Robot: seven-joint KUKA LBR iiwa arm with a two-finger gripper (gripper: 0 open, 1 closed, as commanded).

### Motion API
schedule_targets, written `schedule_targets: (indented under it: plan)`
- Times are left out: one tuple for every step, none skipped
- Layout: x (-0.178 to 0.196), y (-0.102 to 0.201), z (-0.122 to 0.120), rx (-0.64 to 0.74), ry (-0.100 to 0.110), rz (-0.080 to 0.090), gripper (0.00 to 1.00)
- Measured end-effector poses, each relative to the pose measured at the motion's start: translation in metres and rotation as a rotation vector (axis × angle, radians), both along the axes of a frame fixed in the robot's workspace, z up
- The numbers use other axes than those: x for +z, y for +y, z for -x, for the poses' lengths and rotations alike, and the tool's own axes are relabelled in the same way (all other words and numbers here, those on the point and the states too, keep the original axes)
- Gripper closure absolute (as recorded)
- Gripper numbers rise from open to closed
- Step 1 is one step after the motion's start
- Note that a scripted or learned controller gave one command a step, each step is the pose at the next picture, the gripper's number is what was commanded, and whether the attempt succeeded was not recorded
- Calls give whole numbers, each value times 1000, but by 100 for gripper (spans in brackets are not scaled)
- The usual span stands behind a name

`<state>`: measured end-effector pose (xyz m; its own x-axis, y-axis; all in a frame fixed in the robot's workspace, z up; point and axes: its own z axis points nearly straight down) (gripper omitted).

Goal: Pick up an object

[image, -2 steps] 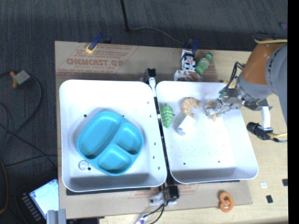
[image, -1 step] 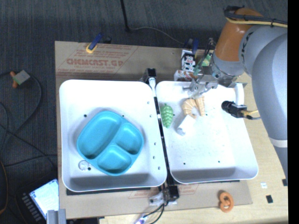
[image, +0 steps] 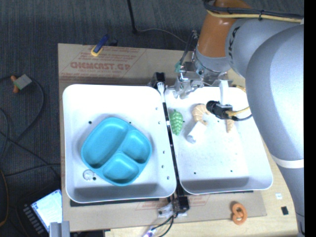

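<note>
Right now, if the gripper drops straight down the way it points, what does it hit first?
Probably the far rim of the right bin, near the divider. The gripper hangs over that corner; the green object lies nearer the camera. Depth is unclear.

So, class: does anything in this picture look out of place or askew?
Yes. A small orange ring lies on the bench outside the bins, below the right bin. In the left bin, the blue divided tray sits skewed to the bin's walls.
</note>
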<state>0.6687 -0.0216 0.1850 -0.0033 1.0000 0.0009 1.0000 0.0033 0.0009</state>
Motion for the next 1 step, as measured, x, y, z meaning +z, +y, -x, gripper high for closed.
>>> schedule_targets:
  plan:
    - [32, -20, 59, -3, 2, 2, 100]
